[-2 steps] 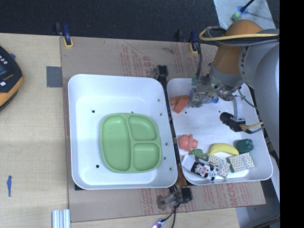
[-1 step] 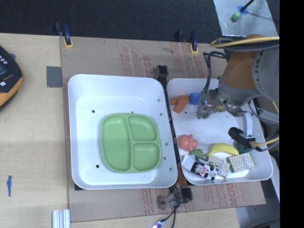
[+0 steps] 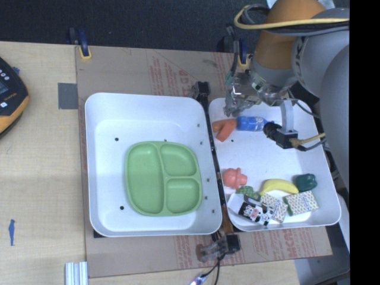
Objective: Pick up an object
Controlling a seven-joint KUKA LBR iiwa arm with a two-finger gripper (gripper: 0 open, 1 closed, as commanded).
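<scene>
My gripper (image 3: 236,104) hangs over the far left corner of the right bin (image 3: 323,159), just above an orange carrot-like piece (image 3: 224,129) and beside a blue bottle (image 3: 250,123). Along that bin's near side lie a pink toy (image 3: 233,177), a yellow banana (image 3: 279,186), a dark green piece (image 3: 306,181), patterned boxes (image 3: 301,202) and a black-and-white carton (image 3: 253,212). Nothing shows between the fingers.
The left bin (image 3: 101,123) holds a green divided plate (image 3: 162,177). A yellow-and-black device (image 3: 9,100) lies at the bench's far left edge. The grey arm with its orange band (image 3: 291,22) and cables crosses the right bin's far side.
</scene>
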